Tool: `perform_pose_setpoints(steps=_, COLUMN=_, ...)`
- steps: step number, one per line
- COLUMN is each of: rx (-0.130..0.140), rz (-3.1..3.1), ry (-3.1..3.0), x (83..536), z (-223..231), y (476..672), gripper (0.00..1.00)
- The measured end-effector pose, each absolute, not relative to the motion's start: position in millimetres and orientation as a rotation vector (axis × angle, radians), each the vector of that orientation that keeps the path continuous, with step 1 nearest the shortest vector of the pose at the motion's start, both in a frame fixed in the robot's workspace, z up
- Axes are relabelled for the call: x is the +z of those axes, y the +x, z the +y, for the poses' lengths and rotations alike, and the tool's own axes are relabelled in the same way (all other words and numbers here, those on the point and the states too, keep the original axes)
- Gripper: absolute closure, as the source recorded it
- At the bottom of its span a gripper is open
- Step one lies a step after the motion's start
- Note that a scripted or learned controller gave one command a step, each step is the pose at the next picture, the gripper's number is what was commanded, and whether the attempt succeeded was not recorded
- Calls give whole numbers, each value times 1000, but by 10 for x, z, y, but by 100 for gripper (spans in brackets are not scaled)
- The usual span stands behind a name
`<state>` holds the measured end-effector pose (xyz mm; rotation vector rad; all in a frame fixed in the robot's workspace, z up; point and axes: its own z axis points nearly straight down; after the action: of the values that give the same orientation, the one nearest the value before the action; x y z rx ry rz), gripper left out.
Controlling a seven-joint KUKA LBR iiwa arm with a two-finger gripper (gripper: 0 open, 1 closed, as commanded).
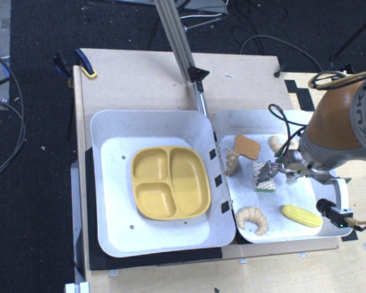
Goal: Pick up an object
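Observation:
My gripper [270, 172] reaches in from the right and hangs low over the middle of the right bin [329, 237]. It is directly over, or touching, a small grey-and-white block with a green underside [265, 184]; which of the two I cannot tell. Around it lie an orange-brown slice [248, 146], a beige lump [232, 162], a small pale piece [274, 143], a croissant [253, 219] and a yellow corn cob [302, 215].
The left bin [109, 163] holds a yellow three-compartment plate [170, 182]. A grey metal pole [176, 32] slants down to the seam between the bins. The arm's orange band [335, 118] and a black cable [288, 122] overhang the right bin's far side.

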<state>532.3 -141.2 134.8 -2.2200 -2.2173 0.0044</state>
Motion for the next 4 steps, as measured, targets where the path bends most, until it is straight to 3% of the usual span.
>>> perform_pose_setpoints(steps=1, rx=-2, rz=-2223, ry=-2225, x=930, z=-1414, y=5334, gripper=0)
perform_pose_setpoints(steps=2, rx=-4, rz=-2225, ry=-2232, x=1054, z=-1428, y=5347, gripper=100)
perform_pose_setpoints(steps=4, rx=-4, rz=-2228, ry=-2223, x=2194, z=-1483, y=5327, gripper=100)
